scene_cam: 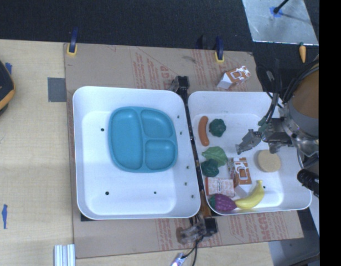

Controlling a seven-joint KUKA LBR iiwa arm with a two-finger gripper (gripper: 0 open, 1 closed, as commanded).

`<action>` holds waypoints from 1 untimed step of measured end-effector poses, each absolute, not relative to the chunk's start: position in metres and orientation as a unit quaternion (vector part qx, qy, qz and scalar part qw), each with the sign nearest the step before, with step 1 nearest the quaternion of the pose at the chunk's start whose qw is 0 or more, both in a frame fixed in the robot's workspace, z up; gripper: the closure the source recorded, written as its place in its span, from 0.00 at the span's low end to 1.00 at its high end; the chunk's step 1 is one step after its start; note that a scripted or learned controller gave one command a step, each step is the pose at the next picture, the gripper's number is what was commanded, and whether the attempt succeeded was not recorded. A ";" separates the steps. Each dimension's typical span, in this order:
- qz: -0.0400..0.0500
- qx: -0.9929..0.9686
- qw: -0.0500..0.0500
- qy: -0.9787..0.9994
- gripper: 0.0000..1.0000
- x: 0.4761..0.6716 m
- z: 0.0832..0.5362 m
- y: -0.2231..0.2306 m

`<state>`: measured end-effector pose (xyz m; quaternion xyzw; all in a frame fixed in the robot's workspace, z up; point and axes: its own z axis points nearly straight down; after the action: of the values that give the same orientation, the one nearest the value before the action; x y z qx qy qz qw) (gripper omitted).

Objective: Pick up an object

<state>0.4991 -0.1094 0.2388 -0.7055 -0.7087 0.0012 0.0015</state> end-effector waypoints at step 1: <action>0.001 -0.705 0.001 -0.709 0.00 0.496 0.099 -0.145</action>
<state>0.4958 -0.1451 0.0989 -0.7055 -0.7087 0.0012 0.0010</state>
